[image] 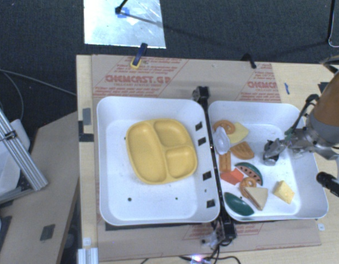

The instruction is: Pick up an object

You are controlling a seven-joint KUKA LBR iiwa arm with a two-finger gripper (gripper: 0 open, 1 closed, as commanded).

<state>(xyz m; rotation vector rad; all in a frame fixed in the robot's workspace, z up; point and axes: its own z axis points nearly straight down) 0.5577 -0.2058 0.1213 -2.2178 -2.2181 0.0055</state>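
Two white bins sit side by side on the counter (pixel 87 147): the left bin (pixel 111 202) holds a yellow divided tray (pixel 160 150), and the right bin (pixel 312 197) holds toy food, among them a cheese wedge (pixel 284 191), a watermelon slice (pixel 250 172) and a sandwich triangle (pixel 259 196). The claw (pixel 270 152) hangs over the right bin, right of the food pile, with nothing visible between its fingers.

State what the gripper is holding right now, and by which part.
Nothing shows between the fingers of the gripper. It hangs over a bare patch of the right bin, apart from the toy food pieces there.
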